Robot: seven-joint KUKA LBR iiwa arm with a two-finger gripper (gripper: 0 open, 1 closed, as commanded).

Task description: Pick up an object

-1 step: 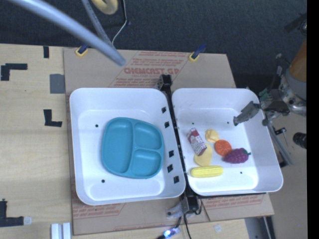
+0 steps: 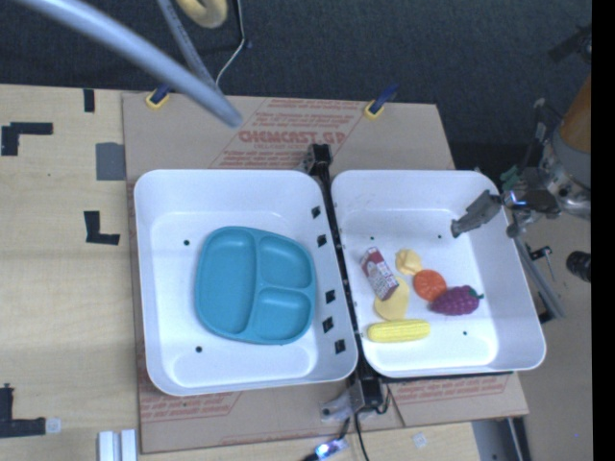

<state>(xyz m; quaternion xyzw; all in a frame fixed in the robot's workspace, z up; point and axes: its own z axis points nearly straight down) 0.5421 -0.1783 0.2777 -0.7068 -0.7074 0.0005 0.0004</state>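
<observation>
Currently, the gripper sits above the right edge of the right bin, near that bin's far right corner. One dark finger slants down toward the bin floor; the finger spacing cannot be told, and no object is seen between the fingers.

Right bin contents, grouped toward its near left area:
- red-and-white packet, close to the left wall
- pale yellow piece, just beside the packet
- orange fruit, touching the purple grapes
- yellow flat piece, below the packet
- corn cob, nearest the front edge

All objects lie well apart from the gripper.

Left bin: a blue divided plate rests at its centre
</observation>
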